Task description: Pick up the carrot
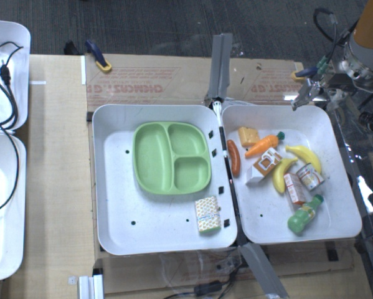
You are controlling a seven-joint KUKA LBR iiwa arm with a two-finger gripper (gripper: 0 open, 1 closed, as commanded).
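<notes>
The carrot (pixel 263 144), orange with a green tip, lies slanted in the upper middle of the right bin (pixel 343 226). It rests between a yellow cheese wedge (pixel 249 136) and a small carton (pixel 266 164). My gripper (pixel 306 96) hangs over the bin's far right corner, up and to the right of the carrot and well apart from it. Nothing shows in its grasp.
The right bin also holds a red sausage (pixel 235 157), two bananas (pixel 304 157) (pixel 280 175), a can (pixel 309 177), a small packet (pixel 294 189) and a green bottle (pixel 304 215). In the left bin (pixel 105 185) are a green divided plate (pixel 172 157) and a patterned sponge (pixel 207 215).
</notes>
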